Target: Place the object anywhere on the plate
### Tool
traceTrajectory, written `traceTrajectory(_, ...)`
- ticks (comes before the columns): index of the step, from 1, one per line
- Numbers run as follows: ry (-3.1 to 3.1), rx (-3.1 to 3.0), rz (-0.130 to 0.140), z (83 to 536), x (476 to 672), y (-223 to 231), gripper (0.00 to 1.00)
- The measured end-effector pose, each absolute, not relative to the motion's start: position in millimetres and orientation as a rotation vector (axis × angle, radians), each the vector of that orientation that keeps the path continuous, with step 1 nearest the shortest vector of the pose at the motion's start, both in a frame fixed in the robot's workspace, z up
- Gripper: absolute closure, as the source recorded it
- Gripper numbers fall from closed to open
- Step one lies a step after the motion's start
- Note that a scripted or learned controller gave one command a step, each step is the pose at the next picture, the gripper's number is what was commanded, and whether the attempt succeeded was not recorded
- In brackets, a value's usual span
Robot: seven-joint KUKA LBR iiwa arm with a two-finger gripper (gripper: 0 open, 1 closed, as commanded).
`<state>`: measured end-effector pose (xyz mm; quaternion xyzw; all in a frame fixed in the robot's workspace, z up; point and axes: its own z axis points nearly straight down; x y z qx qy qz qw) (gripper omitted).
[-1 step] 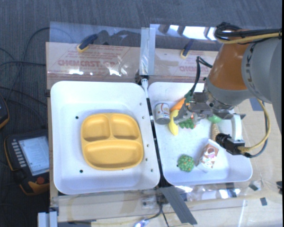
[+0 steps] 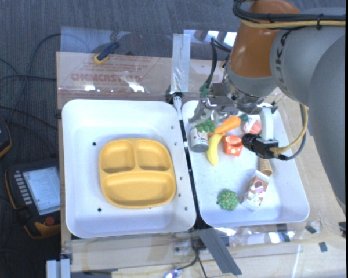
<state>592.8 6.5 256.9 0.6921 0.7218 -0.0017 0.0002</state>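
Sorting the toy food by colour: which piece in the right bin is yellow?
The banana, a curved yellow piece lying just below the orange carrot. The round broccoli nearer the front is green, and the small block beside the banana is red-orange.

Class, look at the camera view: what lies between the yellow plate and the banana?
In the camera view, between the plate and the banana lie bare white bin floor and the two bins' adjoining rims.

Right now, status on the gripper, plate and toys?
Gripper low over right bin's far clutter, grip unclear. Plate in left bin, bare. Carrot, banana, can crowded under the wrist.
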Motion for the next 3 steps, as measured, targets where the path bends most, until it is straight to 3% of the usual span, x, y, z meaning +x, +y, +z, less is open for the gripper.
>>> traceTrajectory(1,2.304,2.139,-0.008,196,582.5,66,1.0)
traceTrajectory(2,2.408,2.019,-0.005,251,576.3,131,1.0)
traceTrajectory(3,2.407,2.019,-0.006,251,576.3,131,0.0)
